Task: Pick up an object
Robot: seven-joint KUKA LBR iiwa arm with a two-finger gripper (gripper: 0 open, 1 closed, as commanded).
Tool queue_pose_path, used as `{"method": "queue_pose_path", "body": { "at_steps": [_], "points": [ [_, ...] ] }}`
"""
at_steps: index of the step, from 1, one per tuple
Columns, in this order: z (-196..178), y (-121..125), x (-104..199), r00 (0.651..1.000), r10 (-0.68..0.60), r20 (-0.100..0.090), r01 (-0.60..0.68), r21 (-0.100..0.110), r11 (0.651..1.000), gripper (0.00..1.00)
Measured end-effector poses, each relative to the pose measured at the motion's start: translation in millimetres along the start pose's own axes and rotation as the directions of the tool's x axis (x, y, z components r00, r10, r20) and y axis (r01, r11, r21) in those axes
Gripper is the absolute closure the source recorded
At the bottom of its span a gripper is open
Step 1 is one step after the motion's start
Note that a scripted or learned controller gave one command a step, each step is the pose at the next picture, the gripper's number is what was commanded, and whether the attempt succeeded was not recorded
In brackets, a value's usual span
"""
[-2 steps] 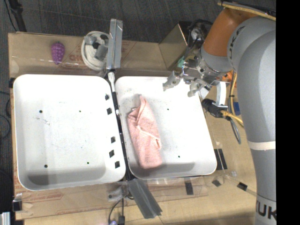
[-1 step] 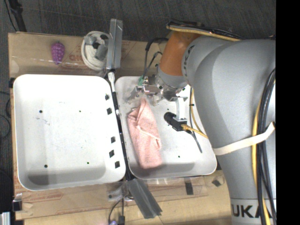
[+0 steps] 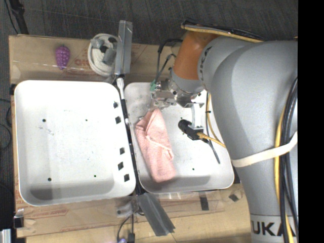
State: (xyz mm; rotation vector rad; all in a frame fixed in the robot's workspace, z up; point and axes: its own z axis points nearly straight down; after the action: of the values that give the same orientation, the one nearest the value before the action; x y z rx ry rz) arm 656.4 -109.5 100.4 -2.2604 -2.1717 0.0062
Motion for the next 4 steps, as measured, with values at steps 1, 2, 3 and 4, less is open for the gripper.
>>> {"method": "queue_pose_path", "body": {
  "at_steps": [1, 2, 3, 4],
  "points": [
    [-92.5, -2.1, 51.1, 0.944, -0.330, 0.005, 0.330, -0.007, 0.944, 1.00],
    [-92.3, -2.2, 50.9, 0.944, -0.330, 0.005, 0.330, -0.006, 0.944, 0.00],
    [-19.8, -17.6, 2.8, 0.906, -0.424, 0.004, 0.424, -0.003, 0.906, 0.00],
    [8.7, -68.1, -12.5, 0.892, -0.452, 0.004, 0.452, -0.004, 0.892, 0.00]
  ]
}}
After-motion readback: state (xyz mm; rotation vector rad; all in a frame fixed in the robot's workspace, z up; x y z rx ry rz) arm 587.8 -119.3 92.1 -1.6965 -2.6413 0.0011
